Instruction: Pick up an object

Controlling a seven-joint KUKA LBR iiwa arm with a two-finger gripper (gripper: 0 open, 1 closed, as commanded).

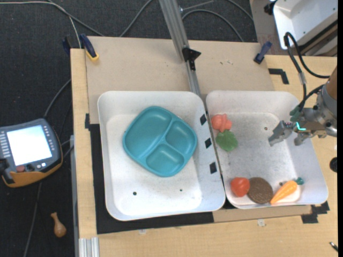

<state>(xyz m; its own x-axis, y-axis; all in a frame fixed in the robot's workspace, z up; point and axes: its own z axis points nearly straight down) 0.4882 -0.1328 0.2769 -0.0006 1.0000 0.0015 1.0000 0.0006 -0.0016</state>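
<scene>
**A:** Where's the gripper (285,132) relative to the targets?

**B:** Over the right bin (252,103), toward its right wall, mid-depth. Nothing between the fingers. Too small and dark to judge how far they're spread; can't tell.

**A:** Nearest object?

**B:** The carrot (285,191), near the bin's front edge, almost straight toward the camera from the gripper. Long axis runs diagonally, green tip up-right, fat end down-left. Its fat end touches the brown disc (260,190), which in turn touches the red tomato (240,186).

**A:** Others?

**B:** Pink-orange lump (221,122) and green lump (226,141), touching, against the left wall, well apart from the gripper.

**A:** Materials?

**B:** Look like moulded plastic toy food: smooth, rounded. The disc is flat and matte. The left bin (115,143) holds a teal divided plate (159,141), glossy.

**A:** Pick?

**B:** I'd go for the carrot, closing across its narrow width.
</scene>
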